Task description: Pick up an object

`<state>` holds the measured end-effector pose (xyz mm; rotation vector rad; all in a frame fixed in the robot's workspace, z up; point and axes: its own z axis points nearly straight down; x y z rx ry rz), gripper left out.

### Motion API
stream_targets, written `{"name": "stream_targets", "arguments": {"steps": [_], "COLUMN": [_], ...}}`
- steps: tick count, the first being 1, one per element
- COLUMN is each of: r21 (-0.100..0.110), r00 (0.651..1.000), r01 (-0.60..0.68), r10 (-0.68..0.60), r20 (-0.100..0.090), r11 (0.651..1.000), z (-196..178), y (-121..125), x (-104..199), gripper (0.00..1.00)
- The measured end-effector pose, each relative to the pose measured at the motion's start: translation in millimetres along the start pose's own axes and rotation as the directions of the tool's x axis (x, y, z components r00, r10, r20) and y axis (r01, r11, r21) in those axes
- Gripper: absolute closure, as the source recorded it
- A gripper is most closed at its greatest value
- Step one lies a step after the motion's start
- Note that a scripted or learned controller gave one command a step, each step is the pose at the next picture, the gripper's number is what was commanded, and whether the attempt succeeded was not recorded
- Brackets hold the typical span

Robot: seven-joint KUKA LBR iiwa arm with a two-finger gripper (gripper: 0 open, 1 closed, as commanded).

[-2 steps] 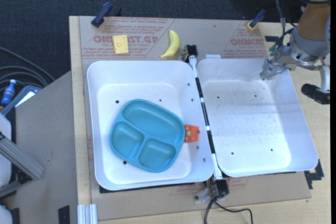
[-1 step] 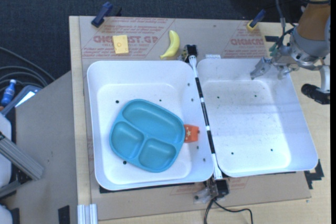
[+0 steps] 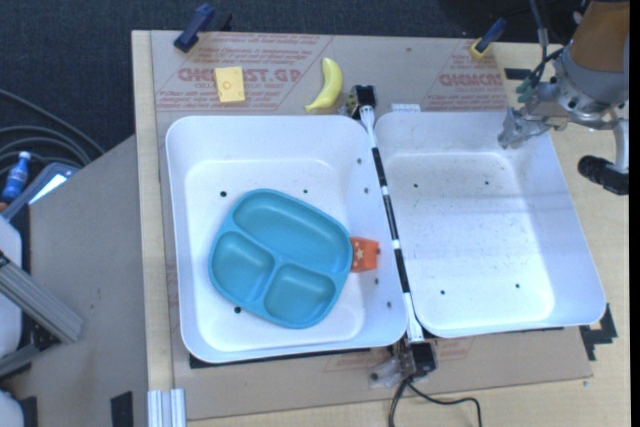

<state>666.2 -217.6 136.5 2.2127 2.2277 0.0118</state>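
Observation:
A blue divided plate (image 3: 281, 258) lies in the left bin (image 3: 190, 165), toward its front. A small orange object (image 3: 364, 255) sits against the plate's right edge, near the divider between the bins. My gripper (image 3: 513, 131) hangs over the far right corner of the right bin (image 3: 560, 215), well away from the plate and the orange object. The grey wrist with its orange band (image 3: 600, 40) rises above it at the right edge of the view.
A yellow banana (image 3: 325, 85) and a yellow square tag (image 3: 229, 86) lie on the cardboard behind the left bin. Blue clamps (image 3: 192, 27) hold the board's back corners. Cables and a black fitting (image 3: 361, 98) sit at the bins' shared rear corner.

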Motion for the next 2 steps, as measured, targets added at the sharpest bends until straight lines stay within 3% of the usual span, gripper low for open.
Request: {"name": "stream_targets", "arguments": {"steps": [1, 2], "r21": [0.0, -0.003], "r00": [1.0, 1.0], "r01": [0.0, 0.0], "r10": [0.0, 0.0], "r20": [0.0, 0.001], "r11": [1.0, 1.0], "z": [0, -11], "y": [0, 1], "x": [0, 0], "gripper": [0.0, 1.0]}}
